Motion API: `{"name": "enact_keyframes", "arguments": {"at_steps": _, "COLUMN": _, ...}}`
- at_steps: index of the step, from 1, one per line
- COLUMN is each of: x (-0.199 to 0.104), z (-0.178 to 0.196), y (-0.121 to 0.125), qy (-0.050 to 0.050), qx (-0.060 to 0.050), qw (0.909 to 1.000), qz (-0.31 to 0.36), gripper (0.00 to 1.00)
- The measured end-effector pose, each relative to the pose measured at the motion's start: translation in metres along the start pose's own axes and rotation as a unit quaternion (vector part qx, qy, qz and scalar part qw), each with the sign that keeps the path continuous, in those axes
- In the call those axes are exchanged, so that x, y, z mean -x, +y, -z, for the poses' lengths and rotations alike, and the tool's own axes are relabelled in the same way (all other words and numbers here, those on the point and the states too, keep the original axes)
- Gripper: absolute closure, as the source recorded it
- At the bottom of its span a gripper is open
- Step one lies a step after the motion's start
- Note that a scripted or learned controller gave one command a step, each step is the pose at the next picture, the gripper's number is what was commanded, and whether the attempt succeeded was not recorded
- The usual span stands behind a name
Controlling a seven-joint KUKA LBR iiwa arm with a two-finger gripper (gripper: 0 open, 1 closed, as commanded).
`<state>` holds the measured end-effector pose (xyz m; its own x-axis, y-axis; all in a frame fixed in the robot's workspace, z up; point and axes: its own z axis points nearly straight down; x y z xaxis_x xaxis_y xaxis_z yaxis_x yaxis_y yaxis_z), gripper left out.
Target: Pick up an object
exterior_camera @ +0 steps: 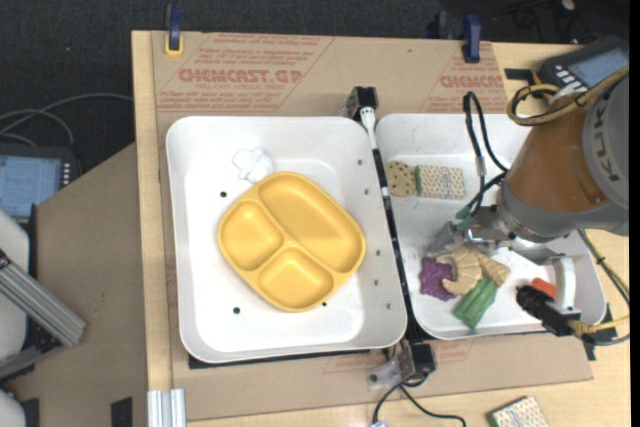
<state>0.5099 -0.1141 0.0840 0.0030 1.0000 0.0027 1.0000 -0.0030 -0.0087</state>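
I am hanging my claw (462,237) low over the right-hand shallow white bin (432,130), just above a huddle of small objects: a purple lumpy toy (434,275), a tan bumpy toy (474,267) touching it, and a green elongated toy (476,303) leaning toward the near wall. I cannot tell how my claw is set; my wrist is covering it. I am judging that I am coming in here because the pieces are bunched together, offering several targets. A patterned flat card (428,180) is lying apart at the far side. The near wall is crowding the green toy, while open floor is lying toward the far left of this bin. The left white bin (190,245) is holding a yellow three-section plastic plate (290,240), well apart.
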Motion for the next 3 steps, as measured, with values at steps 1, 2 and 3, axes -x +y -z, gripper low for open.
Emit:
{"name": "enact_keyframes", "arguments": {"at_steps": 1, "x": -0.016, "z": 0.000, "y": -0.032, "qy": 0.000, "qx": 0.002, "qw": 1.0000, "qz": 0.001, "gripper": 0.00}}
{"name": "enact_keyframes", "arguments": {"at_steps": 2, "x": -0.015, "z": 0.011, "y": -0.030, "qy": -0.002, "qx": 0.006, "qw": 1.0000, "qz": 0.000, "gripper": 1.00}}
{"name": "enact_keyframes", "arguments": {"at_steps": 3, "x": -0.085, "z": 0.105, "y": -0.011, "qy": -0.001, "qx": 0.008, "qw": 1.0000, "qz": 0.005, "gripper": 1.00}}
